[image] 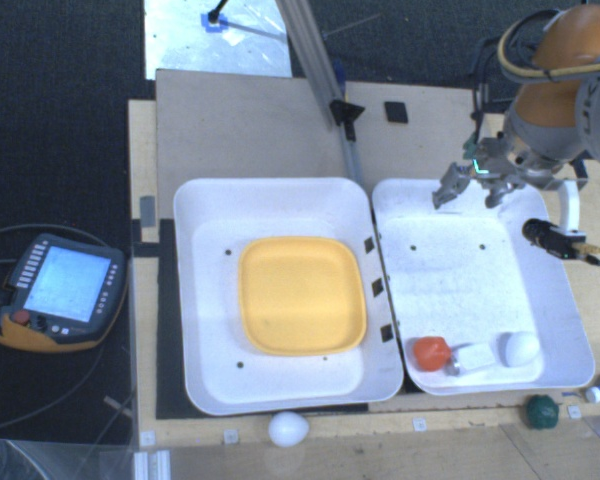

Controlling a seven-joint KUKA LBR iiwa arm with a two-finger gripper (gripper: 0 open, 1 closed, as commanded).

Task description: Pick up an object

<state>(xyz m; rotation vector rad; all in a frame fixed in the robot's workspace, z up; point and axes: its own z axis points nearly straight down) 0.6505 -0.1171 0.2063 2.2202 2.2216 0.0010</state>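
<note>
The right bin (480, 268) holds three small things along its near edge: a red-orange lump (430, 352), a small white piece (472, 358) beside it, and a white egg-shaped object (520, 348). My gripper (472, 192) hangs over the far edge of this bin, well away from those objects. Its two fingers (449, 190) are spread apart and hold nothing. A square yellow plate (302, 294) lies in the middle of the left bin (205, 268).
A white egg (288, 429) lies on the bench in front of the left bin. A dark green ball (541, 411) sits off the right bin's near corner. A teach pendant (58, 290) rests at the far left. A metal pole (315, 48) slants across the back.
</note>
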